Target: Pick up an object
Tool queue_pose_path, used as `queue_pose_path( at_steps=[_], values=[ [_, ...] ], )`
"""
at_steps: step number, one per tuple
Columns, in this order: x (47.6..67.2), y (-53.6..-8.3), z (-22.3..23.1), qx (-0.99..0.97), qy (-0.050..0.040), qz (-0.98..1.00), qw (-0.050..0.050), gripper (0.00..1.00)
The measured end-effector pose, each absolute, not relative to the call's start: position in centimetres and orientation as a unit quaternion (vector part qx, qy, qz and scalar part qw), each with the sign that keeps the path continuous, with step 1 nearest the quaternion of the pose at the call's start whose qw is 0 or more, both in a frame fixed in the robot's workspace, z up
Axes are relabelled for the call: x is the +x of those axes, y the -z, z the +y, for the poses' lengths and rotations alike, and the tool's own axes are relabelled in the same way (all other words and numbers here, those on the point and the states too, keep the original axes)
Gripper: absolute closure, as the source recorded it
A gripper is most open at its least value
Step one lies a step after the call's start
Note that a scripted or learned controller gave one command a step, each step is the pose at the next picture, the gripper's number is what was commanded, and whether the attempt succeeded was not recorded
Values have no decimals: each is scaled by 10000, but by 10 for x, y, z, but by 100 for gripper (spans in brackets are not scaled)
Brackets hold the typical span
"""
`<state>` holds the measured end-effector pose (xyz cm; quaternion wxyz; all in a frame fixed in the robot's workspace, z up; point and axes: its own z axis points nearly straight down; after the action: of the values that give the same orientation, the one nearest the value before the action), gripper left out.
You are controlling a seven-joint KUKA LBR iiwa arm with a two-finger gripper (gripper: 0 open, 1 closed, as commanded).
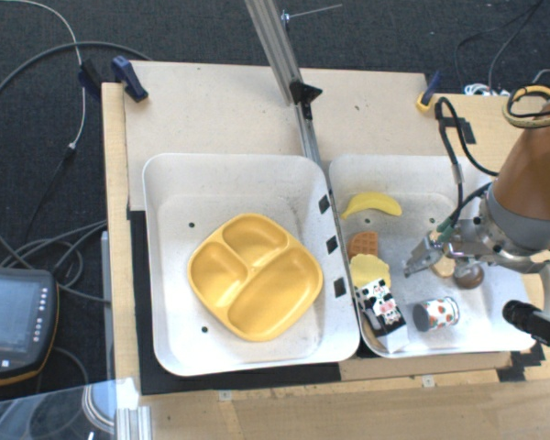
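In the right bin [399, 170] lie a yellow banana [372, 205], a small brown waffle-like piece [363, 244], a yellow and white carton with black patches [377, 297], and a white can with red marks [437, 314] on its side. My gripper [433, 258] hangs low over the middle of this bin, right of the waffle piece and above the can. A round brown thing [466, 274] lies just beside it, partly hidden by the wrist.
The left bin [165, 200] holds a yellow divided plate [255, 276]. A metal bar [280, 49] runs from the top of the view down between the bins. Cables lie around the bench, and a tablet [14, 324] sits at the left edge.
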<state>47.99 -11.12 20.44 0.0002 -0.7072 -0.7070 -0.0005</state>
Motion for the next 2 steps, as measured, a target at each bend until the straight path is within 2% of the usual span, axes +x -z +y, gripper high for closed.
queue_pose_path(
  at_steps=[1,2],
  values=[
    [572,-192,-47,-7039,26,-7103,-10,0],
    [648,-193,37,-7036,32,-7106,-5,0]
  ],
)
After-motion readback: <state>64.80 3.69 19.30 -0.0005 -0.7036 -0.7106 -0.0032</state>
